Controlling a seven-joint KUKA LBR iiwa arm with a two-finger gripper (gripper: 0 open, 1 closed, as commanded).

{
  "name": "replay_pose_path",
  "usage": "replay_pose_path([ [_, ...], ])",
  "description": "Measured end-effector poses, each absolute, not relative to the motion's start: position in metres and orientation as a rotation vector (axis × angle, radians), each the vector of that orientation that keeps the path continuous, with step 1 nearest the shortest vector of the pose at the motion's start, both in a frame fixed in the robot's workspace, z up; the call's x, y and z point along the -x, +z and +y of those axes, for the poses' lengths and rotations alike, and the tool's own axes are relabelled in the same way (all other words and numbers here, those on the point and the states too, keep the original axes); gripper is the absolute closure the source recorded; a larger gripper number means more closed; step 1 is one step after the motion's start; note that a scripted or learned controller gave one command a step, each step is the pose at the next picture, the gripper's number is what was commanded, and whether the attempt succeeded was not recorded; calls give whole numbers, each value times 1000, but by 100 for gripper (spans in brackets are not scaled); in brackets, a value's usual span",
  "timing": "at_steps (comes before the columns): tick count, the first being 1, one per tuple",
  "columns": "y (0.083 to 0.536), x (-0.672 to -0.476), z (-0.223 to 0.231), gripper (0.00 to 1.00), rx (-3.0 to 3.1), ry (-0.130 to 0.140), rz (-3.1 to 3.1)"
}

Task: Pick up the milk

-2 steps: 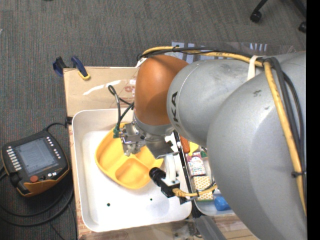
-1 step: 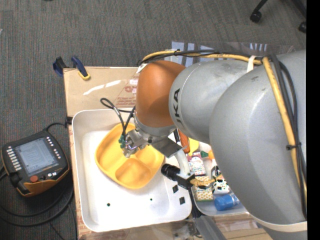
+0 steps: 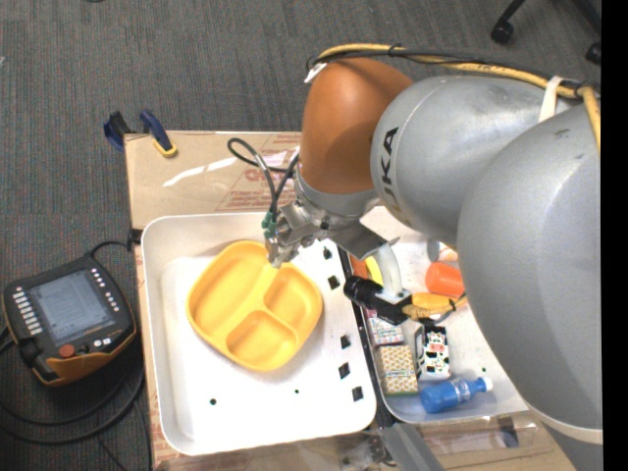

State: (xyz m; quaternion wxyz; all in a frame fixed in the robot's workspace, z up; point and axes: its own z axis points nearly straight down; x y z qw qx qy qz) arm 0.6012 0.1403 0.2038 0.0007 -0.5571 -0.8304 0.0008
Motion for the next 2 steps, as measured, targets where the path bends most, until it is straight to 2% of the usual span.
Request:
replay_pose_path([
  [1, 135, -601, 234, 100, 1905, 7, -2494],
  [2, 88, -565, 232, 100, 1460, 3, -2784],
])
